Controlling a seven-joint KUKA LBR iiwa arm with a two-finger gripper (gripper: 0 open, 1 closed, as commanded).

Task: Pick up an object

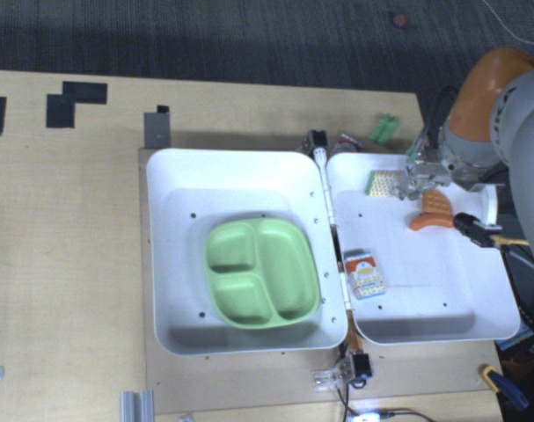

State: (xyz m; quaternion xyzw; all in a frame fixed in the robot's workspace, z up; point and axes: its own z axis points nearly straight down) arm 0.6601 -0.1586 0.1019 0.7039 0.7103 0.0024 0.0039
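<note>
Nothing is seen lifted: the end effector (pixel 418 179) is poised at the right bin (pixel 425 310), just above the orange object (pixel 432 213), its state undeterminable.

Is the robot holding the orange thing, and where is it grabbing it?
Cannot tell. The gripper sits right above the orange object in the right bin, but the view does not show the object between its fingers.
</note>
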